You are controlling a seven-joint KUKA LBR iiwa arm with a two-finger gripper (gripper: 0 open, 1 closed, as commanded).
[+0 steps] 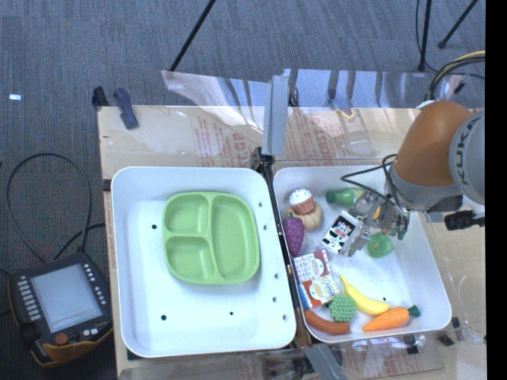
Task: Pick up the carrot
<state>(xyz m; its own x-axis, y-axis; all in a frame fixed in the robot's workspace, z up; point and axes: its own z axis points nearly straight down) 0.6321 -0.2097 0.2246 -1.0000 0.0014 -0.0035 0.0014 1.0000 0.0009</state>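
Note:
The carrot [389, 318], orange with a green stalk end, lies at the front of the right bin [434, 269] beside a yellow banana [363, 298]. My gripper [371, 229] hangs over the middle of the right bin, well behind the carrot and apart from it. It hovers next to a green apple [380, 245] and a black-and-white carton [340, 233]. Nothing shows between its fingers.
The left bin [135, 204] holds a green divided plate [211, 237]. Around the carrot in the right bin lie a sausage [325, 323], a green knobbly ball [343, 308], a red-and-white box [314, 274], purple grapes [294, 235], a cupcake [302, 203] and a green bottle [344, 196].

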